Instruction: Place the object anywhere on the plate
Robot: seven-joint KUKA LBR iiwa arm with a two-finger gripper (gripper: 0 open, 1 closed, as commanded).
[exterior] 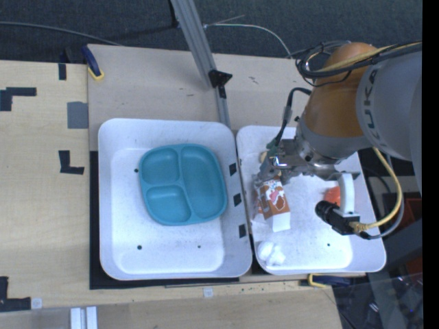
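The object, a small packet (pixel 272 201) with orange and white print, lies in the right bin (pixel 363 252), just below the tool (pixel 274 164). The teal plate (pixel 183 184) sits in the left bin (pixel 116 204).

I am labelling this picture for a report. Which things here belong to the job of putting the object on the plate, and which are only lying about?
Belong to the job:
- blue plate, in the left bin
- packet, in the right bin
- gripper, just above the packet

Only lying about:
- small white lump, right bin's near corner
- orange thing, partly hidden by the arm
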